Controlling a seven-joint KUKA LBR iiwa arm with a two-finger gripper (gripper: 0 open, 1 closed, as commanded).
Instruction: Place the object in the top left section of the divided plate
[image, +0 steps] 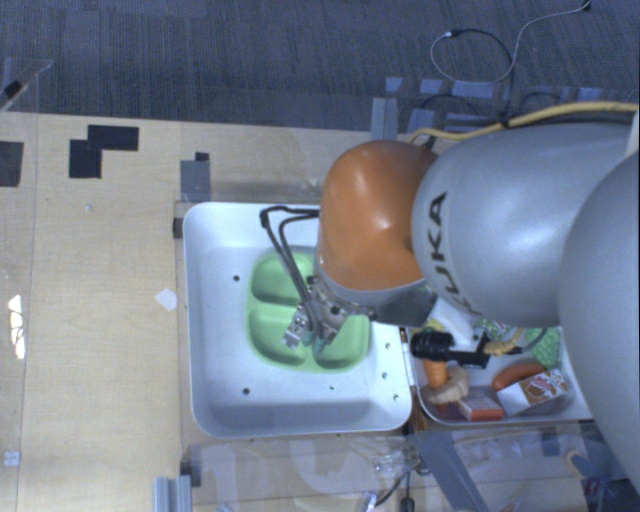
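The claw (308, 333) hung over the green divided plate (268, 330) in the left bin (215, 300). Its opening and any load could not be determined. Assorted items (500, 390) lay in the right bin.

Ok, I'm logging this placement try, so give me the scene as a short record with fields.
arm: grey, orange band, reaching in from the right over the left bin
claw: low over the green divided plate
claw contents: cannot tell from this angle
green divided plate: in the left bin, partly covered by the arm
right bin: holds mixed items, among them an orange piece and a red piece
placement: not confirmed
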